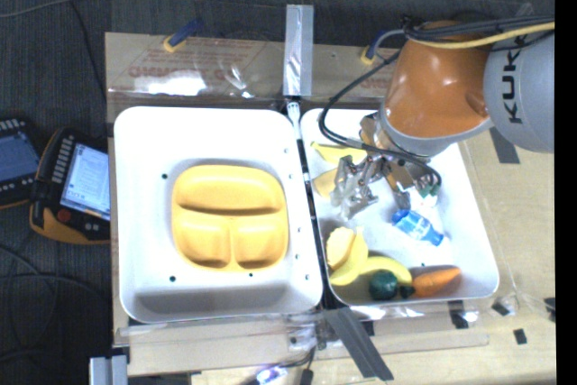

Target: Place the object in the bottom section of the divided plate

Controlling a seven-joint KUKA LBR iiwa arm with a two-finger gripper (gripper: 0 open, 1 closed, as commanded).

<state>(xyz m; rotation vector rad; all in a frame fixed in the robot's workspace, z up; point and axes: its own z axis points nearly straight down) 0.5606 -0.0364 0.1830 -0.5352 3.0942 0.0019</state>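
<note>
The jaws [353, 189] hang over the right bin [478, 221], toward its 10 o'clock corner; how far apart they stand cannot be told, nor whether anything sits between them. At 5 o'clock from them lies a blue-and-white bottle [419, 226]; farther down at 6 o'clock a banana [361, 261], a dark green fruit [384, 286] and a carrot [435, 280]. At 9 o'clock, the yellow divided plate [230, 216] rests in the left bin [135, 194] on the table [505, 185].

Wooden bench [162, 59], two white bins side by side, left bin [144, 194], right bin [473, 239]
</note>
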